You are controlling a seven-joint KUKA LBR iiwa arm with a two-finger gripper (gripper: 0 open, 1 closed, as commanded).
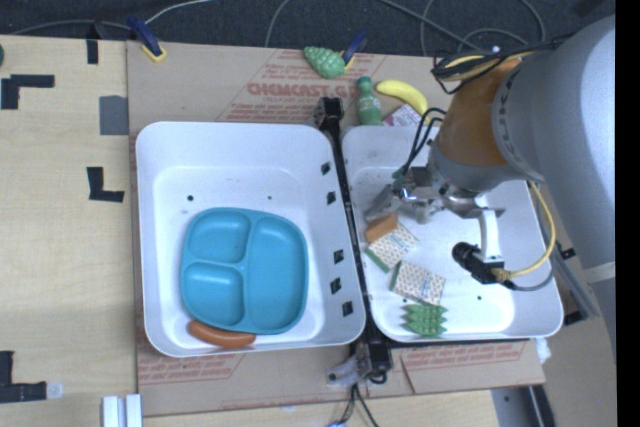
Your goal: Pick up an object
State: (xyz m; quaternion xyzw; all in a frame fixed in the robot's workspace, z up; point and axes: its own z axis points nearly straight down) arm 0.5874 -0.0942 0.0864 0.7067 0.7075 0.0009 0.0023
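"CHEMCAST" lettering (pixel 292 88) on cardboard (pixel 200 80) behind bins; gripper (pixel 400 200) grip state unclear.

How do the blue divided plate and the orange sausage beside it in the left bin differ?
Colour: the blue divided plate is light blue; the orange sausage is orange.
Shape: the plate is broad, rounded and split into three compartments; the sausage is a slim, slightly curved rod.
Size: the plate covers much of the left bin's floor; the sausage is far smaller, along the plate's near edge.
Both lie flat in the left bin, away from the arm.
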